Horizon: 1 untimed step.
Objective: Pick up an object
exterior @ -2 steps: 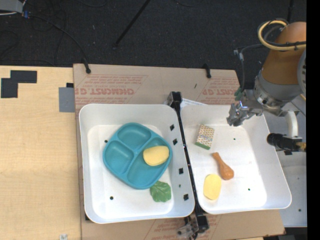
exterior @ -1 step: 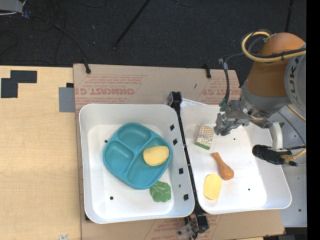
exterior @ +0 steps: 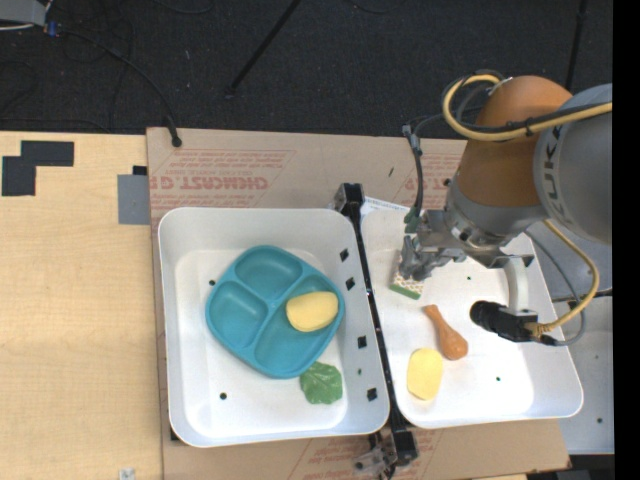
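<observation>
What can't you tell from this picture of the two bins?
Camera view:
- Small green-and-white flat piece: partly under the hand, too small to identify.
- Right white bin: grey arm hides its far right corner.
- Teal divided plastic plate: yellow rounded lump covers part.

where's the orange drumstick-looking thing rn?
In the camera view, the orange drumstick-shaped piece lies near the middle of the right bin, just above the yellow lump and down-right of the gripper.
</observation>
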Each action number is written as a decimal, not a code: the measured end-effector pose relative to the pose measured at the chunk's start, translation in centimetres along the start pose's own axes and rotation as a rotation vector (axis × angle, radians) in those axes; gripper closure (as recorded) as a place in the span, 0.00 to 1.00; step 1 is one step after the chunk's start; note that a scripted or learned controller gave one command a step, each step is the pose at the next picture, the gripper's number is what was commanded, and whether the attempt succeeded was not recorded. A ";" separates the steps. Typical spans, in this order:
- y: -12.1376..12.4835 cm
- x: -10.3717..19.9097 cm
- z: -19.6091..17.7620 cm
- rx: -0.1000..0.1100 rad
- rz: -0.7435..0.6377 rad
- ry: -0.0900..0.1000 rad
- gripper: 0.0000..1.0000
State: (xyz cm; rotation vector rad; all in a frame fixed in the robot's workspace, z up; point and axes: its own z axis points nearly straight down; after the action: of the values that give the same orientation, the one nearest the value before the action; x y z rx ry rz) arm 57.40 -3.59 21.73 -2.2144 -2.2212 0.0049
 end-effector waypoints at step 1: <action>-1.7 4.0 0.4 0.000 0.001 -0.001 1.00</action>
State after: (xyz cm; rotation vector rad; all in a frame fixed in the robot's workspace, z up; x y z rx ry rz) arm 55.63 0.40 21.32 -2.2160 -2.2205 0.0058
